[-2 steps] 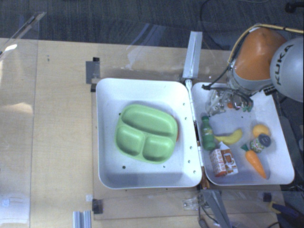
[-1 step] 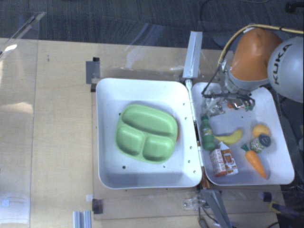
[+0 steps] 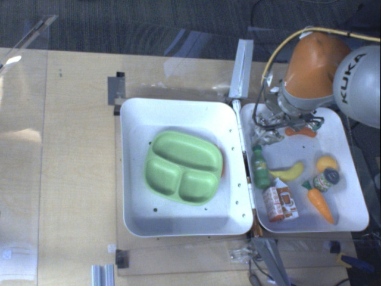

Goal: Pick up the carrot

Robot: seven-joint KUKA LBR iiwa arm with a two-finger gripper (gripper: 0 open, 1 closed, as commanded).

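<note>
1 carrot (image 3: 320, 204), tip toward lower right

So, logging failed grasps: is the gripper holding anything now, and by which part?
Cannot be told. The gripper sits at the right bin's far end; the carrot lies apart, untouched.

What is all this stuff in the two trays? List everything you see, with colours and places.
Bins: two, white, side by side on the bench.
Divided plate: one, green, in the left bin.
Carrot: one, orange, right bin, near corner.
Banana: one, yellow, middle of right bin.
Bottle: one, green, right bin's left side.
Carton: one, red and white, near edge.
Small jar: one, dark lid, beside a yellow item.
Arm: one, grey and orange, above right bin's far end.
</note>
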